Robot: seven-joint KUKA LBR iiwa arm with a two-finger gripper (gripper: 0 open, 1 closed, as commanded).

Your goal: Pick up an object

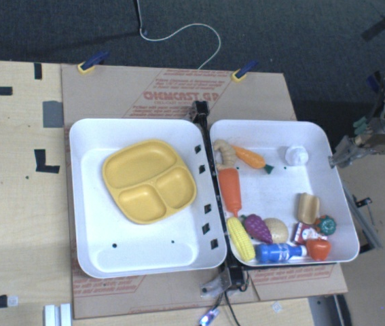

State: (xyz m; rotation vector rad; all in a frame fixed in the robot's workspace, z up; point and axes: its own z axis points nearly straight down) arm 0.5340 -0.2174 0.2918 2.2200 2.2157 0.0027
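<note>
The right bin (314,136) holds several toy foods. A small orange carrot (250,157) and a beige root (223,152) lie at its far left, with a long orange piece (230,189) below them. A white cap (296,155) sits near the far wall. Along the near wall lie a yellow corn cob (240,238), a purple piece (257,227), a blue bottle (278,252), a red piece (319,249) and a tan bread piece (307,208). My gripper (350,151) hangs just outside that bin's right rim, above the bench, with nothing seen in it.
The left bin (83,182) holds a yellow divided plate (149,180). Both bins rest on a cardboard sheet (178,94) held by clips. A white cable (178,32) loops behind the bins. Black clips join the bins along the middle wall (208,182).
</note>
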